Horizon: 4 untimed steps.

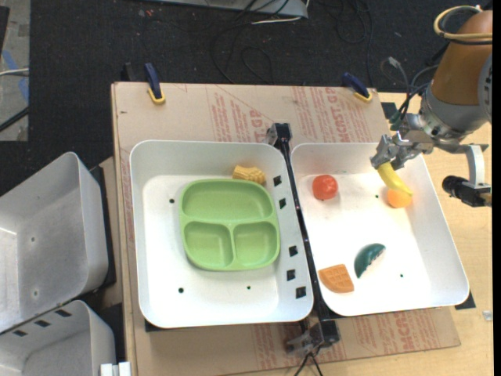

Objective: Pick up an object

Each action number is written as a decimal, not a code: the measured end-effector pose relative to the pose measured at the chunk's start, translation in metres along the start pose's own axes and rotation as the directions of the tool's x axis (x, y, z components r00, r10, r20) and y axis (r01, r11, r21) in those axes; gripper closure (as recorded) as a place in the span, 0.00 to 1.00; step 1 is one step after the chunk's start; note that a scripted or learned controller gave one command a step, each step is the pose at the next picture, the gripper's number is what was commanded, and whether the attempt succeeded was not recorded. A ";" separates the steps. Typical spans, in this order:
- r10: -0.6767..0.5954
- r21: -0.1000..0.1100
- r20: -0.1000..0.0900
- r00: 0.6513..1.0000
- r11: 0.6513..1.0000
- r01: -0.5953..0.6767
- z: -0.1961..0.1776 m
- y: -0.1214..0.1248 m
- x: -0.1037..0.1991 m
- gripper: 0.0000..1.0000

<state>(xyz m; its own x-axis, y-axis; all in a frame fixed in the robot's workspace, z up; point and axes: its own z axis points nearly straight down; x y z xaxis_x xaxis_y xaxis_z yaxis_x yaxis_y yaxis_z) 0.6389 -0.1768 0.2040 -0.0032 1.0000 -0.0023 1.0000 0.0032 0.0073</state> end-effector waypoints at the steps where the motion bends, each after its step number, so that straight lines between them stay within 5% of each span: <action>1: -0.005 0.009 -0.005 1.000 1.000 0.005 0.004 -0.016 0.058 1.00; 4: -0.005 0.011 -0.004 1.000 1.000 0.005 -0.012 -0.055 0.218 1.00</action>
